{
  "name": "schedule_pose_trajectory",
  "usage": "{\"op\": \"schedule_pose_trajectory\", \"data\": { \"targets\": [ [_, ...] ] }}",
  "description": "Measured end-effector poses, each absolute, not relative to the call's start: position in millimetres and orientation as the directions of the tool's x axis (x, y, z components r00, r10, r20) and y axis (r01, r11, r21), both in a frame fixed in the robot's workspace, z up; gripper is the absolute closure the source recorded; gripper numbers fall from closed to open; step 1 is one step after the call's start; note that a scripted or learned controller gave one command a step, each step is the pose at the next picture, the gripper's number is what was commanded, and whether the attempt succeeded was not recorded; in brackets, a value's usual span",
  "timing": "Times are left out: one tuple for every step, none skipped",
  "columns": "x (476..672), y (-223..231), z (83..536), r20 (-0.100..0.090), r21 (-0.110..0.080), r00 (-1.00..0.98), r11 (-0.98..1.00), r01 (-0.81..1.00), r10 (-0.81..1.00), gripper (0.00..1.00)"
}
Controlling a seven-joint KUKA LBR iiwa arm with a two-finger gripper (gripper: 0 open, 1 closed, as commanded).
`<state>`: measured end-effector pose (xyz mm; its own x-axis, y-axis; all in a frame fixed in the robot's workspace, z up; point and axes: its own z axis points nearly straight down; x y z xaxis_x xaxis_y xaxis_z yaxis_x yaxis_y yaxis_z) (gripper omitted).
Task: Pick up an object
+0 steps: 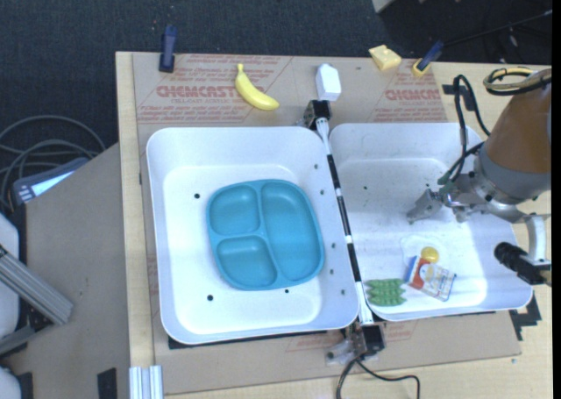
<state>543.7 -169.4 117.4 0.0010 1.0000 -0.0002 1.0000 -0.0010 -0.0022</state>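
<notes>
Green veg (386,292), small pkg (429,272) in R bin (386,145); blue tray (263,233) in L bin (175,153); pincer (427,207) grip unclear.

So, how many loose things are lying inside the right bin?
2: a green toy at the near edge, and a small colourful packet just right of it. The arm covers part of the bin, so more may be hidden.

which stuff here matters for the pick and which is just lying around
For the pick: gripper, small packet and green item in the right bin.
Lying about: blue divided tray in the left bin, banana, yellow block on the bench.
</notes>
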Motion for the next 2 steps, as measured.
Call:
{"op": "schedule_pose_trajectory", "data": {
  "targets": [
    [482.0,-129,85,0.000,0.001,0.001,-0.001,1.000,1.000,0.00],
    [484.4,-132,98,-0.008,0.012,0.004,-0.004,1.000,1.000,1.00]
  ]
}}
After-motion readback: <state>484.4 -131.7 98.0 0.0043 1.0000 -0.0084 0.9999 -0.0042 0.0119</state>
